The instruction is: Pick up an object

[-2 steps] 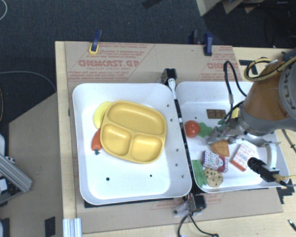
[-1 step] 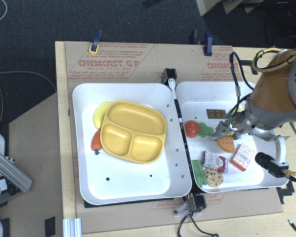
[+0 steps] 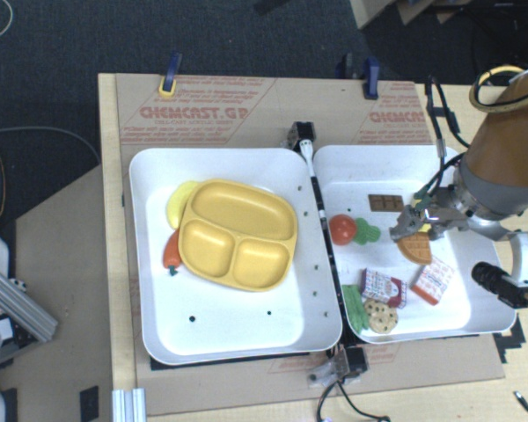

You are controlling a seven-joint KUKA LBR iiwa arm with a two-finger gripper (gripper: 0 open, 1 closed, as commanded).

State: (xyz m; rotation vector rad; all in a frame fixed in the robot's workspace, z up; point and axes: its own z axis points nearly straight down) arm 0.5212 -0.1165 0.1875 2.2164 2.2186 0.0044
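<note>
Arm reaches in from right over right bin. Gripper low above orange-brown round piece, just beside it; whether fingers are wide, narrow or touching it cannot be told. Red tomato and green piece to gripper's left. Brown chocolate bar behind. Red-white packets, cookie near front. Left bin holds yellow divided tray.

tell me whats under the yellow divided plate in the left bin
A yellow banana-like piece and an orange-red carrot-like piece stick out from beneath the yellow divided plate. The plate covers the rest of both.
</note>
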